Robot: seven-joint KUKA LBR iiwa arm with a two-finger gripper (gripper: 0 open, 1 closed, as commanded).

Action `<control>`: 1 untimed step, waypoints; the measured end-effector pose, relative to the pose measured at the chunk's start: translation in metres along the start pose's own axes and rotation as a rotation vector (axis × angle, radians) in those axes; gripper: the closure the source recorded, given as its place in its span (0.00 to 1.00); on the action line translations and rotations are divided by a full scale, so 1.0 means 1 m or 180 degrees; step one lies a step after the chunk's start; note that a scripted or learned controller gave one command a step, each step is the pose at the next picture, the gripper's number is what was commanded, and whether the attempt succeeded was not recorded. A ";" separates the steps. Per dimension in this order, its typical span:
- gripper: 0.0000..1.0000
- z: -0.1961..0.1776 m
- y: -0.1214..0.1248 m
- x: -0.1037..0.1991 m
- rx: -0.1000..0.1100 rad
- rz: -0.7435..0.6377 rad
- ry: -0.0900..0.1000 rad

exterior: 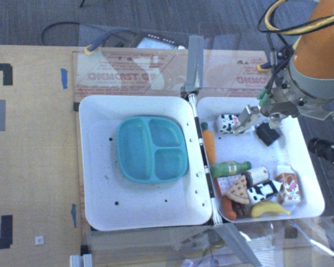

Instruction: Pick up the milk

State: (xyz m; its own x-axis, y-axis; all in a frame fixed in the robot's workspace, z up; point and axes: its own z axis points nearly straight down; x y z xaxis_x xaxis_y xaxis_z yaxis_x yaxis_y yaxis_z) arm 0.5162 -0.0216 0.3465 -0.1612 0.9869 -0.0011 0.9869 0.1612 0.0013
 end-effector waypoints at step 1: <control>0.00 0.088 0.051 -0.044 0.0002 -0.0296 0.0002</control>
State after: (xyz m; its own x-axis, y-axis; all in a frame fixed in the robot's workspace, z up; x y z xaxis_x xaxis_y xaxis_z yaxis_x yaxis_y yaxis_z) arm 0.5733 -0.0571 0.2590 -0.2523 0.9677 -0.0005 0.9677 0.2523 0.0006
